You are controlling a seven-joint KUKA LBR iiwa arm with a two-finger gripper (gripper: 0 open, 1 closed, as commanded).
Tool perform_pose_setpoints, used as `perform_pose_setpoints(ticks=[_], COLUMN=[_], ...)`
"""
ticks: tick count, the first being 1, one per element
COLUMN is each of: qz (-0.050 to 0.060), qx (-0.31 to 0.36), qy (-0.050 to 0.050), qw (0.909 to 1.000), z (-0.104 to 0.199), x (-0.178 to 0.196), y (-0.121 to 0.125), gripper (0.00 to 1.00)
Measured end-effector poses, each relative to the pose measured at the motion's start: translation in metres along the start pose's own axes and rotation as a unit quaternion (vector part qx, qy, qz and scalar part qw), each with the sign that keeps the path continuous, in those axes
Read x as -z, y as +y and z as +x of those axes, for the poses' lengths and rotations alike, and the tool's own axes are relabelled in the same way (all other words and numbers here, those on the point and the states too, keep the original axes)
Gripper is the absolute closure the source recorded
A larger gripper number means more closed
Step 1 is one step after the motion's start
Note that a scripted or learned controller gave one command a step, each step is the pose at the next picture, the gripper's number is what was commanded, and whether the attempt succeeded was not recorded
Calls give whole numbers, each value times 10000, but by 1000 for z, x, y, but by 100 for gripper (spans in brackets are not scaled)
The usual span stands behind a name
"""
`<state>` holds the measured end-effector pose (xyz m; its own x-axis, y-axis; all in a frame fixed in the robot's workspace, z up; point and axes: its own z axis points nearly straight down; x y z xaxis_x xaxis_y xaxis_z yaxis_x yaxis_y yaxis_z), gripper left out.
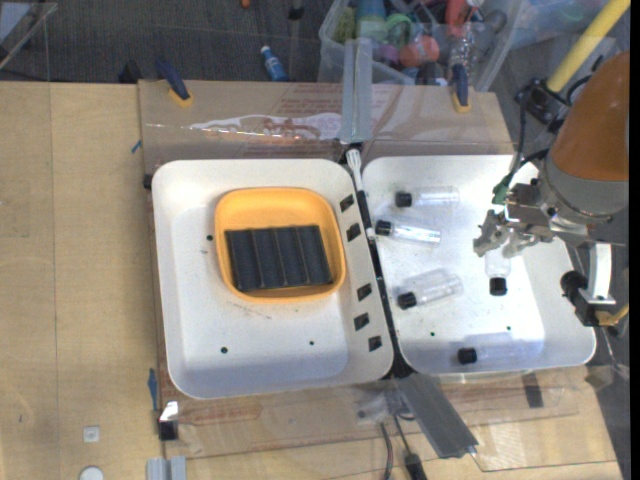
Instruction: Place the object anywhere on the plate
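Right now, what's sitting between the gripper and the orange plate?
In the camera view, three clear vials lie in the right bin between the gripper and the orange plate; then comes the divider where both bins meet.

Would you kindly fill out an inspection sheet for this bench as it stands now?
Surface: two shallow white bins side by side, left bin and right bin, on a wooden bench.
Job's things: orange plate in the left bin, with a black ridged block lying on it.
Clutter: three clear vials with black caps in the right bin, upper, middle, lower; a small black piece lies apart.
Grippers: gripper over the right bin; its state cannot be read.
Cables: dark leads below the bins.
Surroundings: clear tub of coloured toys behind the bench.
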<state>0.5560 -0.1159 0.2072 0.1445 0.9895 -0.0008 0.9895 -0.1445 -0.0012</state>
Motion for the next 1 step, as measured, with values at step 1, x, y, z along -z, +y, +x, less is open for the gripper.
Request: perform_pose_setpoints(ticks=[1], qz=[-17], qx=[918], qy=[2], qw=[9958], z=[22], x=[-6], y=[35], gripper=[100])
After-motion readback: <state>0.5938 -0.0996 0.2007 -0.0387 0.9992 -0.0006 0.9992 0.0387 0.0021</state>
